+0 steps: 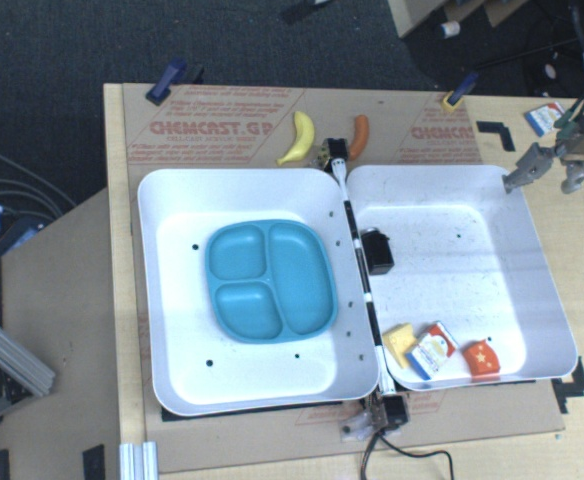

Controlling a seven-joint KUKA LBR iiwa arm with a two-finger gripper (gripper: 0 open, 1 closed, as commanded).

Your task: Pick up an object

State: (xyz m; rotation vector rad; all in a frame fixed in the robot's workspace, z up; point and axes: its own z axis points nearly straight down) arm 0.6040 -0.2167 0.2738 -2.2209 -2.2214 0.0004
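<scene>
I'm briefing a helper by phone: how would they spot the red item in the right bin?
Start at the right bin and go to its near edge, where three small items lie. The red item lies rightmost, beside the red-and-white carton; the yellow piece lies leftmost.

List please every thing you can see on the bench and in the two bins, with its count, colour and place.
bins: two, white, side by side on the bench
divided plate: one, light blue, in the left bin
small items: three, yellow, red-and-white and red, near corner of the right bin
black block: one, at the divider, right bin side
banana: one, yellow, on the bench behind the bins
sausage-like item: one, orange, beside the banana
clips: two, blue, at the bench's far edge
gripper: one, grey, above the right bin's far right corner
</scene>
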